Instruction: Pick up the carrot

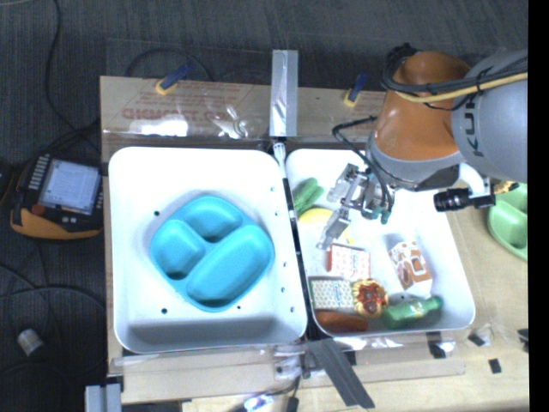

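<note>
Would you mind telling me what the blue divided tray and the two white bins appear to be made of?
The blue divided tray looks like moulded plastic with a matte to satin finish: one even colour, soft rounded compartment edges. The left white bin and the right white bin look like thin, smooth, slightly glossy plastic, judging by their rounded corners and uniform white, though coated metal cannot be ruled out.
</note>
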